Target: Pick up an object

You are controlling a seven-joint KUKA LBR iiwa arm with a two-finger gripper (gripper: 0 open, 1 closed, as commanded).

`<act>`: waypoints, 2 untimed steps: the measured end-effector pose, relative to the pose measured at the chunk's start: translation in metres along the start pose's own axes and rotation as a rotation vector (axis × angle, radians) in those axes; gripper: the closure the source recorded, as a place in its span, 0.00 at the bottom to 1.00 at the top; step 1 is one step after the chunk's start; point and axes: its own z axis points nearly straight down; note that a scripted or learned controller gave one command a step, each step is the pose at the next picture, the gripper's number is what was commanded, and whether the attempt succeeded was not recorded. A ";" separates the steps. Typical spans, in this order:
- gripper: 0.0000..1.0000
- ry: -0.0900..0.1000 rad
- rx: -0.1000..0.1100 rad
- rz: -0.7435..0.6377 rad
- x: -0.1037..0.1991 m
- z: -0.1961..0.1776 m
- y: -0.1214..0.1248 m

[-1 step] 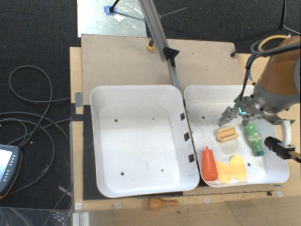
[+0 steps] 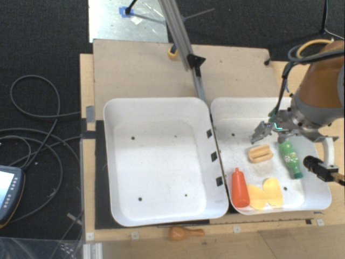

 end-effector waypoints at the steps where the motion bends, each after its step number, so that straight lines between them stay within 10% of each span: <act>1: 0.00 0.001 0.005 0.003 0.003 0.051 -0.010; 2: 0.00 0.001 0.005 0.003 0.003 0.103 -0.011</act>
